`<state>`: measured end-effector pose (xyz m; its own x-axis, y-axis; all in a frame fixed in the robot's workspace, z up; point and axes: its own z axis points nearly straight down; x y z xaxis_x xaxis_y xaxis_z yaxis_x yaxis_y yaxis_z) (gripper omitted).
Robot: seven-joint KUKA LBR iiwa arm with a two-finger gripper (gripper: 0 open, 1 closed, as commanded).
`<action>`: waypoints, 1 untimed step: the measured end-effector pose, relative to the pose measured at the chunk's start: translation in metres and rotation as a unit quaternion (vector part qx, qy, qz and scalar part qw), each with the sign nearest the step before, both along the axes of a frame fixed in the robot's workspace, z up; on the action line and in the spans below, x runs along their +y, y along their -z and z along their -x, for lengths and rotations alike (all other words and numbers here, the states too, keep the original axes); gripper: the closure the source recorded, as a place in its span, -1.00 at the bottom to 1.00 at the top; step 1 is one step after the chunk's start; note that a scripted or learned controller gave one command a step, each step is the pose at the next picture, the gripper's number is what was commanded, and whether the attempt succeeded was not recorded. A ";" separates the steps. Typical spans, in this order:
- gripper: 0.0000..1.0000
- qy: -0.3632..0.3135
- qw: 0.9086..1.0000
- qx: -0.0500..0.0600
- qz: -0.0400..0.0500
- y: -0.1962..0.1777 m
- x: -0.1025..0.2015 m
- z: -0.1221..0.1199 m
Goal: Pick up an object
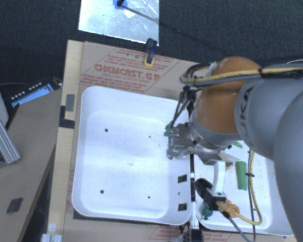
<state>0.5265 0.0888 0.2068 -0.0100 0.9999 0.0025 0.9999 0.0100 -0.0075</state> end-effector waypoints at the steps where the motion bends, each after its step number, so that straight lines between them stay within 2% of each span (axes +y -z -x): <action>1: 1.00 0.000 1.000 -0.001 0.000 0.091 0.076 0.000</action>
<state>0.5261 0.1651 0.1157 -0.0107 0.9999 0.0021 0.9999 0.0107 -0.0062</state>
